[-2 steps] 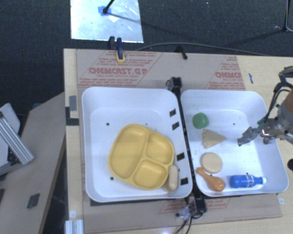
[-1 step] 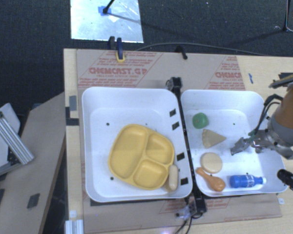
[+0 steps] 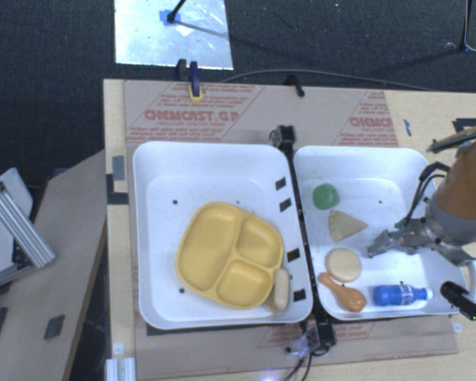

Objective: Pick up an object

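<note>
the claw (image 3: 385,244) hangs low in the right bin (image 3: 365,163); i cannot tell its state. the tan wedge (image 3: 346,225) sits just left, the blue bottle (image 3: 398,295) just below. a drop between them could close on nothing.

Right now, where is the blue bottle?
The blue bottle lies on its side near the front edge of the right bin, just right of the orange gourd-shaped toy.
</note>
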Available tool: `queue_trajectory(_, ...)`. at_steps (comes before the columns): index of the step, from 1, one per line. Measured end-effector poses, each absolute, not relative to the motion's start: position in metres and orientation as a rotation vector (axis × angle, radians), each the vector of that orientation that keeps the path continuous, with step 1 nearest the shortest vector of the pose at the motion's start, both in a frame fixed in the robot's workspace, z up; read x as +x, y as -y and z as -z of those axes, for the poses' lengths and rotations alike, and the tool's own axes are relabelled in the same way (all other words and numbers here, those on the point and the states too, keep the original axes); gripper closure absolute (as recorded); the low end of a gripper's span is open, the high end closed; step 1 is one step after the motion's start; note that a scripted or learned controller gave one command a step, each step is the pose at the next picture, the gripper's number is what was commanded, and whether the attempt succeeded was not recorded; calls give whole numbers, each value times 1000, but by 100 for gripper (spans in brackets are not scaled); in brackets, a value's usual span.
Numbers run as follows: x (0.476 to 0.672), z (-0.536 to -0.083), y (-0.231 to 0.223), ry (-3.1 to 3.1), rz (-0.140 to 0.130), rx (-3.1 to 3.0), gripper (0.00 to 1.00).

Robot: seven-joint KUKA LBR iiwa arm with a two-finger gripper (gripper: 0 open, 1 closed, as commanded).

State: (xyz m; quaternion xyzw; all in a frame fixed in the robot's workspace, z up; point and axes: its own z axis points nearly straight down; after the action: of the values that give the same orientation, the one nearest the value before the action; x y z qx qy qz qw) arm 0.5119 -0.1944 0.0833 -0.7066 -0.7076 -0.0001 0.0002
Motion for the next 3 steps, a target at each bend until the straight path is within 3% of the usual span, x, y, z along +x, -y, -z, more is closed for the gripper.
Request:
queue_trajectory(1, 513, -96, 195, 2226, 3, -2222, 100)
queue_trajectory(3, 517, -205, 199, 2232, 6, -2222, 100)
